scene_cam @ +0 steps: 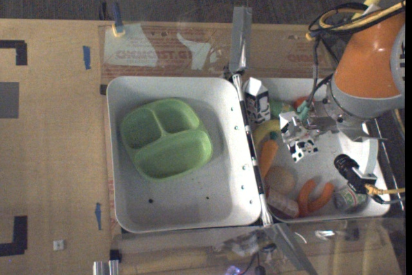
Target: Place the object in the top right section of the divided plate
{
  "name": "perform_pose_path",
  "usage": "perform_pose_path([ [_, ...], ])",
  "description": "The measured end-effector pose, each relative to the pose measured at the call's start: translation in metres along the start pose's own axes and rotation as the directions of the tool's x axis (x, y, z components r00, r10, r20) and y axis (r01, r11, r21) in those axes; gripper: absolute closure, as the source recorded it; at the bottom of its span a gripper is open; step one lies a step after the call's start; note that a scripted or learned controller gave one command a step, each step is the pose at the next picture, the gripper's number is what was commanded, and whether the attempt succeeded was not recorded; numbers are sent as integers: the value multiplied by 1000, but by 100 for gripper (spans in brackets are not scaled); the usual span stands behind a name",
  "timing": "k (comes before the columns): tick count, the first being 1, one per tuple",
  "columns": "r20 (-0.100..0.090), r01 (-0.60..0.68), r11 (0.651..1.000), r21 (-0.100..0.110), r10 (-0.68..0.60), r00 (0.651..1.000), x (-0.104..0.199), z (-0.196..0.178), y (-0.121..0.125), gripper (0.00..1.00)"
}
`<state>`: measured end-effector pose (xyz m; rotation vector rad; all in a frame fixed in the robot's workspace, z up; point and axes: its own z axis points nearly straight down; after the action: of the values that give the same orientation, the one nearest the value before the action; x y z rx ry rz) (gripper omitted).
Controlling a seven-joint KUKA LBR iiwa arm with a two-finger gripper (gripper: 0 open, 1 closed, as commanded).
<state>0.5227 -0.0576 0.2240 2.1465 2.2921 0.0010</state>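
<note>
The gripper (297,132) is hovering over the right bin (380,158) — its grip state cannot be told. The green plate (167,137) is sitting in the left bin (129,203).

The arm (372,67) is cut off by the right edge, and its wrist covers the right bin's (381,150) far corner. The gripper (297,132) is a small metal cluster; what lies directly under it is hidden. Just left of it, a yellow item (265,131) is partly covered by the carrot (268,156). The black-and-white piece (302,150) just below it is too small to identify.
</note>
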Motion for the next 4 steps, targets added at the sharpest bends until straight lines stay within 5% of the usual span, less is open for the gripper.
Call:
perform_pose_path([
  [1, 0, 83, 997, 0, -83, 997, 82, -27, -10, 100],
  [2, 0, 69, 998, 1, -69, 998, 134, -37, 49, 100],
  [3, -1, 197, 980, 6, -197, 980, 211, 68, 70, 100],
  [4, 0, 94, 996, 0, -94, 996, 237, 17, 87, 100],
])
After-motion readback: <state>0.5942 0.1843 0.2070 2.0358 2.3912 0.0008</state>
